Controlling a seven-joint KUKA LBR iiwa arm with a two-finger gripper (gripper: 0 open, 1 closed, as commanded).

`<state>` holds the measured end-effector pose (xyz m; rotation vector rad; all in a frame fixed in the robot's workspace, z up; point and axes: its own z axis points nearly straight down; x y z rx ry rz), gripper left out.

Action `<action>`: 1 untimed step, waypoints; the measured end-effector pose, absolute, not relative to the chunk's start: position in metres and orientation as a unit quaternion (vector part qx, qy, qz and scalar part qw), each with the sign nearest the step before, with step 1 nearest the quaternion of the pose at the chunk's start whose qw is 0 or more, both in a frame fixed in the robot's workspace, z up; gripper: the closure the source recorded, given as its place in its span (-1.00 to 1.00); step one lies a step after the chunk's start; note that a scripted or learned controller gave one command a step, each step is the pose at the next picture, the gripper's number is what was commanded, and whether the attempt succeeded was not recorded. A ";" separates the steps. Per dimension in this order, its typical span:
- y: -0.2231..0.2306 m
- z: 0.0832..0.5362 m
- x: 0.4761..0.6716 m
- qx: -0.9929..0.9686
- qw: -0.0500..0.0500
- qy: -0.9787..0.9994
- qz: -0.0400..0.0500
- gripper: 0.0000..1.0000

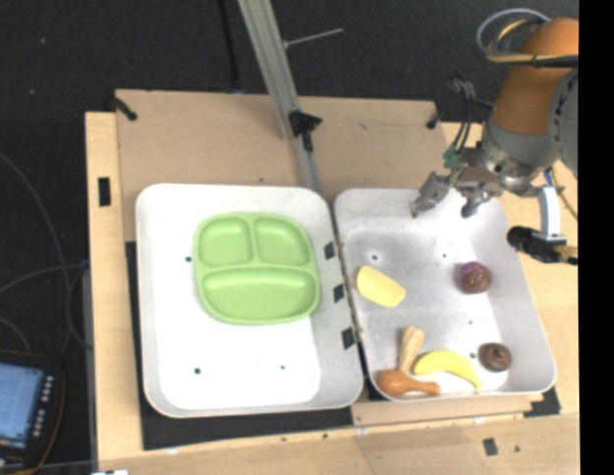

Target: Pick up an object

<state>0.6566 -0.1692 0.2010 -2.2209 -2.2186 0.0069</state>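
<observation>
- Your gripper (450,200) hangs above the right bin's (406,216) far edge, fingers spread, grasping nothing.
- Step in hand: approach; no object chosen yet by position.
- Nearest candidates: the purple piece (474,278) and yellow piece (380,288), both apart from the gripper.
- Next, you need a descent centred over one.

1. The grey two-finger gripper (450,202) hangs over the far edge of the right white bin (505,228), fingers spread, holding nothing.
2. That bin holds a pale yellow wedge (380,287), a purple ball (474,278), a yellow banana (448,368) and a brown ring doughnut (494,356).
3. The left white bin (168,354) holds a green sectioned plastic plate (256,269).
</observation>
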 end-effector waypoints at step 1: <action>-0.168 0.138 0.656 -0.708 0.001 -0.707 0.002 -1.00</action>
